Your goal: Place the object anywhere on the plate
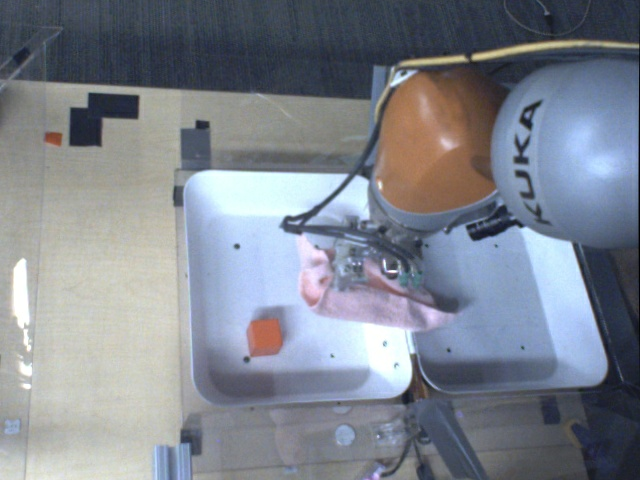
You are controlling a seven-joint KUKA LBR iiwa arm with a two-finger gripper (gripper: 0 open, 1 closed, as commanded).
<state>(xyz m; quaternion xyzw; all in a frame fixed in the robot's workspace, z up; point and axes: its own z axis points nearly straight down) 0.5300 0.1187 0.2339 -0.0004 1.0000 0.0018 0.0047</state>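
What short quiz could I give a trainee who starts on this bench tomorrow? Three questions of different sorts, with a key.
1. True or false: the orange block lies in the left bin.
2. Which thing is the gripper above? A. the block B. the pink cloth C. bare bin floor
3. Fill in: the cloth lies across the rims where the left bin meets the ____ bin.

Key: 1 true. 2 B; the arm reaches in from the right and the gripper sits over the cloth. 3 right.
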